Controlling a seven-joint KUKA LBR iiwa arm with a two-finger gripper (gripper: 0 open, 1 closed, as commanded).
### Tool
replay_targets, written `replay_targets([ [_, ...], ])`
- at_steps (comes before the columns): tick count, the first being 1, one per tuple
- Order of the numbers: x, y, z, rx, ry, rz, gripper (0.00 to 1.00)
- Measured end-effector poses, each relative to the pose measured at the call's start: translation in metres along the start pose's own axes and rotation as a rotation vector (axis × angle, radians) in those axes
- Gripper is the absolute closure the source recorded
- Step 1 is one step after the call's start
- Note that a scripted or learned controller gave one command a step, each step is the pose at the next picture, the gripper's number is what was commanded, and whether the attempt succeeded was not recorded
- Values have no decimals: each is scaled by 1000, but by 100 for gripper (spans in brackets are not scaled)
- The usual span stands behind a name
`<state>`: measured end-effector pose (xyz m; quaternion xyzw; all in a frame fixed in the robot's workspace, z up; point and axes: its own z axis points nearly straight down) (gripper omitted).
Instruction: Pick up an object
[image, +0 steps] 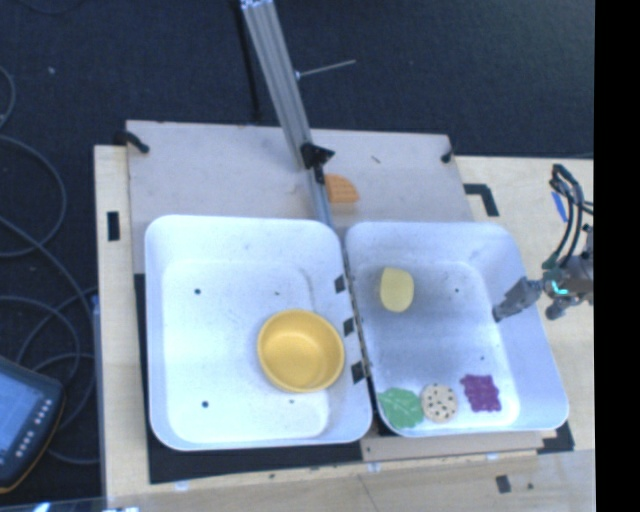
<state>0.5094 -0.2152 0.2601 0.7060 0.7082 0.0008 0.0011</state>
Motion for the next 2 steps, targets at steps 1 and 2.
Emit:
replay_targets([
  [1,1,0,42,5,-1,3,0],
  [2,0,-5,85,6,-1,4,0],
])
